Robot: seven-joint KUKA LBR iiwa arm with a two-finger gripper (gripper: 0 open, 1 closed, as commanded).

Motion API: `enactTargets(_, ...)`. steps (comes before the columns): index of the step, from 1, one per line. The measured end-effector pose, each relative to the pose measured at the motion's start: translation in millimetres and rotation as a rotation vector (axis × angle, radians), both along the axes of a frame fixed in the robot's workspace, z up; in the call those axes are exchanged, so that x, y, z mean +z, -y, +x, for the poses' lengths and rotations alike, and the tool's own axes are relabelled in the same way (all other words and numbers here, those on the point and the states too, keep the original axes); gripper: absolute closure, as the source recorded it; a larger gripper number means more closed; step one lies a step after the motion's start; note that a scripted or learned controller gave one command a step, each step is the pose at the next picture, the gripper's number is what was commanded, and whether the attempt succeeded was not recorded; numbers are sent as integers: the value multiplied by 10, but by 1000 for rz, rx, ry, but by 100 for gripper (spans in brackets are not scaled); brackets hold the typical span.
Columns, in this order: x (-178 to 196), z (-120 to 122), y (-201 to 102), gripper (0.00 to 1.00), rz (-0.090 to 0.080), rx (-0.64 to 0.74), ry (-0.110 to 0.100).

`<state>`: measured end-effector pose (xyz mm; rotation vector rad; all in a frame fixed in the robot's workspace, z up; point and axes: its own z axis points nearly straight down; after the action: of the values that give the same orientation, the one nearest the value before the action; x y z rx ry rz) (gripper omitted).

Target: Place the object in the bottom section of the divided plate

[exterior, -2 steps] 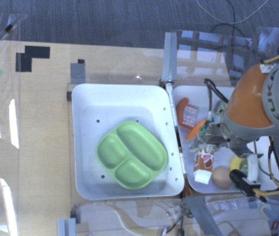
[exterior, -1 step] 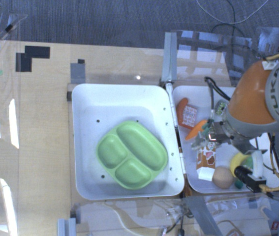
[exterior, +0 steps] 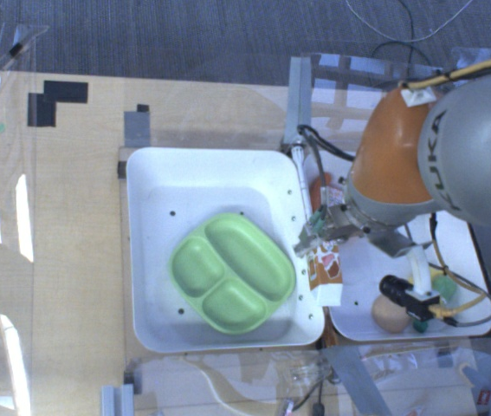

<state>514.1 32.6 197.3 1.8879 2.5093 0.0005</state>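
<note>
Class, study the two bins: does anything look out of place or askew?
Yes. A brown-and-white packet lies across the rims between the left bin and the right bin, below the gripper, not inside either. The green divided plate also sits turned at an angle.

Left bin (exterior: pixel 154 232): green divided plate (exterior: pixel 232 271) sits mid-floor, bare white floor all around it, open from above. Right bin (exterior: pixel 470 323) crowded: arm (exterior: pixel 436 146) overhangs most of it, tan ball (exterior: pixel 390 315) and small clutter near front rim.
</note>
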Motion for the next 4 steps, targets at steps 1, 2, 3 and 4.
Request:
enactTargets(1,-81,439,-483,100,0,4,-1)
enactTargets(2,-77,440,-483,0,0,5,0)
enactTargets(3,-77,440,-483,0,0,4,0)
enactTargets(4,-77,440,-483,0,0,4,0)
